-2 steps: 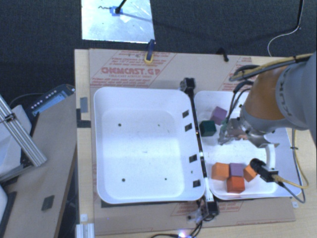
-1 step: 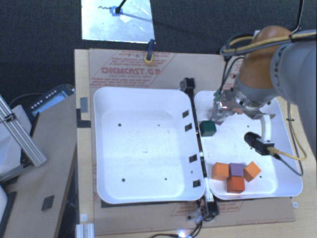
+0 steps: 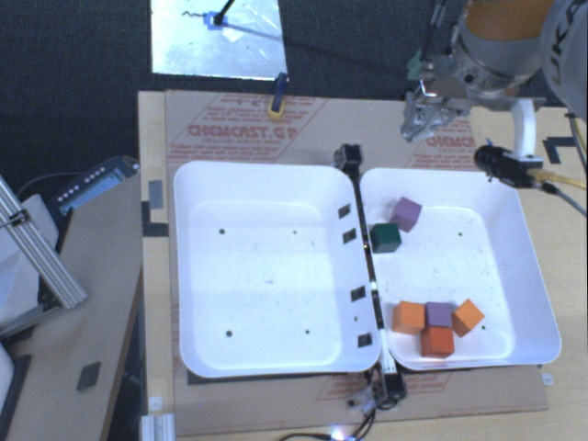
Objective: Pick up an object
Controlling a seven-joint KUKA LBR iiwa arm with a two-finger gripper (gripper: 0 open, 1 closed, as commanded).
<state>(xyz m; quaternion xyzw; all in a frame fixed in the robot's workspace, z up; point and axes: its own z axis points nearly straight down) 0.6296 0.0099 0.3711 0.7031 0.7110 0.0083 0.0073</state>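
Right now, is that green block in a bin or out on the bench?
In. The green block lies inside the right bin, against the divider.

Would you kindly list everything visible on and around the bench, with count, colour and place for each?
white bins: 2, white, side by side on the bench
purple blocks: 2, purple, right bin, one near the far edge, one in the near cluster
green block: 1, dark green, right bin by the divider
orange blocks: 2, orange, right bin near edge
red block: 1, red-orange, right bin, nearest edge
board: 1, brown, under the bins
gripper: 1, metallic, above the board beyond the right bin
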